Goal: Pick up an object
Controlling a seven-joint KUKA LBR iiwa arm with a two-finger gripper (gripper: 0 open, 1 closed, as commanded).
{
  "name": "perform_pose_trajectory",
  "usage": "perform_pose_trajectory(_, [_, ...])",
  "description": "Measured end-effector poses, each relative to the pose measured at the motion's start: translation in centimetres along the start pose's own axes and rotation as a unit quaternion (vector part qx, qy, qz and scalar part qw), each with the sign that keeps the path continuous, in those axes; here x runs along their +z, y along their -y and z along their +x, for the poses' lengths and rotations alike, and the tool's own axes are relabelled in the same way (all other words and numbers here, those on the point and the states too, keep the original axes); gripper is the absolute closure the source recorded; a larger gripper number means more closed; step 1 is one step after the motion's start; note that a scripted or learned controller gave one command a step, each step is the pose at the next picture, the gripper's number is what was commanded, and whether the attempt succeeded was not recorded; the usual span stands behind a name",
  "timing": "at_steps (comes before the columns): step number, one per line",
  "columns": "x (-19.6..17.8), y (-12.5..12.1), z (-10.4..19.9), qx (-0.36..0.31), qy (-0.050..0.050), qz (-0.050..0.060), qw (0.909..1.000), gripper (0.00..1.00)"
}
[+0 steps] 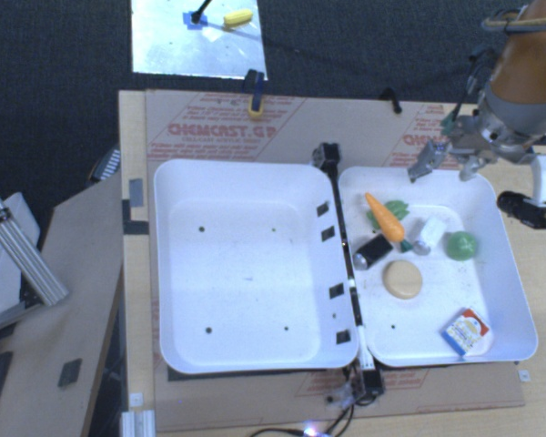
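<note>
Packet (pixel 465 331), small and colourful, lay nearest at five o'clock in the right bin (pixel 519 321); beyond it sat a tan disc (pixel 403 279), a black block (pixel 374 250), a green ball (pixel 460 244) and a carrot (pixel 384 217), clustered close. Farthest, at one o'clock over the bin's rim, hung the gripper (pixel 449 164), jaws spread apart and empty. Crowding looked the risk: descending on the carrot might nudge neighbours or close on two at once.
</note>
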State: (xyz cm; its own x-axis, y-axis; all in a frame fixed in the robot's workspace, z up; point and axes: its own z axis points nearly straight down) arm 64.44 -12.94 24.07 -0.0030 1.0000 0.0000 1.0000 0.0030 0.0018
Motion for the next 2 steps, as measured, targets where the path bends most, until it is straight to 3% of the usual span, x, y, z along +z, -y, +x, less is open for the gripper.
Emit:
perform_pose_trajectory(1, [12.9,3.4,0.6,0.0,0.001,-0.006,1.0,0.0])
perform_pose_trajectory(2, [11.8,3.3,0.5,0.0,0.002,-0.008,1.0,1.0])
